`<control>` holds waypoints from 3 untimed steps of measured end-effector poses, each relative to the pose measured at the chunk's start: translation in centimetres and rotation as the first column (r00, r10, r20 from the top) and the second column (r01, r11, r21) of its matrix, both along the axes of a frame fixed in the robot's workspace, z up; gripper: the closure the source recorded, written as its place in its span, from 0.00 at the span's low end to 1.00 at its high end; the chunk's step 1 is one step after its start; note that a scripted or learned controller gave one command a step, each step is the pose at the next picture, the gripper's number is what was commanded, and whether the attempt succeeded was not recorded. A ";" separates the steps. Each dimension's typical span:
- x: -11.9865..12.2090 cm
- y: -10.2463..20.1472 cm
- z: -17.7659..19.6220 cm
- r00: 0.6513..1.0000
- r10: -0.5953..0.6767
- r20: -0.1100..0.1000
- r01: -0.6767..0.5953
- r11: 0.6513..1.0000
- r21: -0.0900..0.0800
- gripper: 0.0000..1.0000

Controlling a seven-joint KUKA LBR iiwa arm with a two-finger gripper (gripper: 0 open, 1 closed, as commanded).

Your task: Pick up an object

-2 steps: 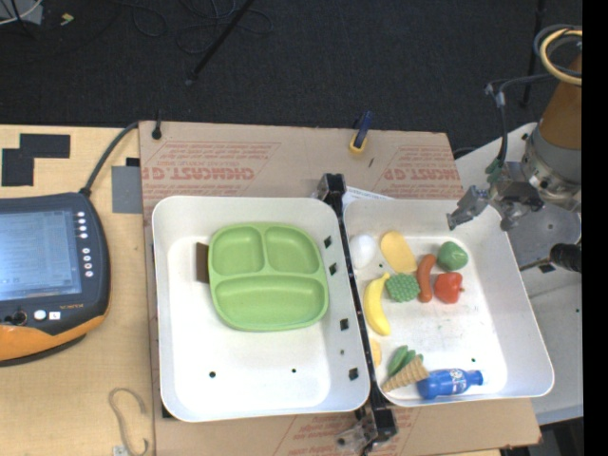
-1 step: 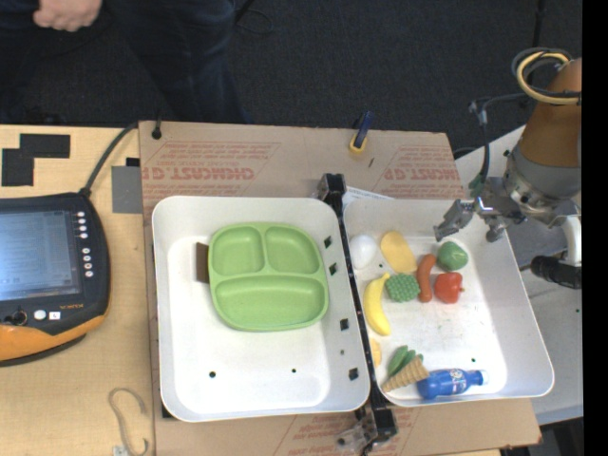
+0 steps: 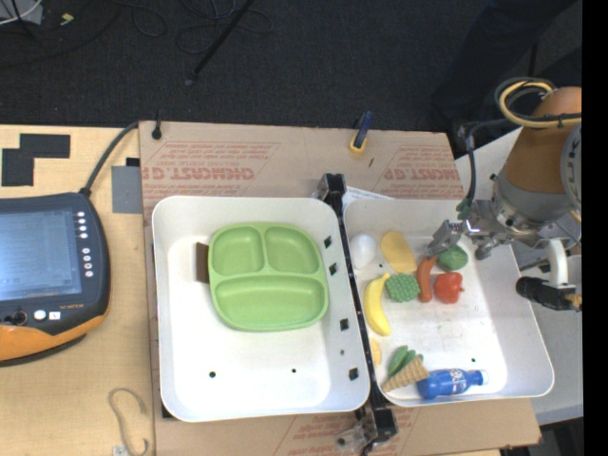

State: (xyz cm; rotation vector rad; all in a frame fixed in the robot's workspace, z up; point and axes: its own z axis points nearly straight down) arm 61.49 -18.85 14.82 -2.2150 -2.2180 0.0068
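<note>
Nearest: blue bottle (image 3: pixel 450 383), label unreadable, front of right bin (image 3: pixel 518 350). Behind it banana (image 3: pixel 376 306), red pepper (image 3: pixel 448 288). End effector (image 3: pixel 465 231) at bin's far edge over green object (image 3: pixel 453 258), grip state: cannot tell. Cardboard (image 3: pixel 218 164) print mirrored, illegible.

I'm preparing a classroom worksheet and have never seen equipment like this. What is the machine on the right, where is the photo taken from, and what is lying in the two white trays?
One camera fixed above the bench looks down at a slant. The machine is a robot arm, grey with an orange band, reaching in from the right. Its gripper hovers over the right bin, near a small green item; nothing is visibly held. That bin contains toy food: a banana, a red tomato-like piece, an ice-cream cone and a blue bottle. The left bin holds a green divided plate. A tablet-like screen sits far left.
</note>
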 end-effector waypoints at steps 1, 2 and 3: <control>-0.5 -0.1 -6.2 1.000 0.000 0.001 0.000 1.000 0.000 0.00; -0.5 -0.1 -6.0 1.000 -0.002 0.005 0.003 1.000 -0.001 0.00; -0.5 -0.3 -5.0 1.000 -0.005 0.004 0.005 1.000 0.000 1.00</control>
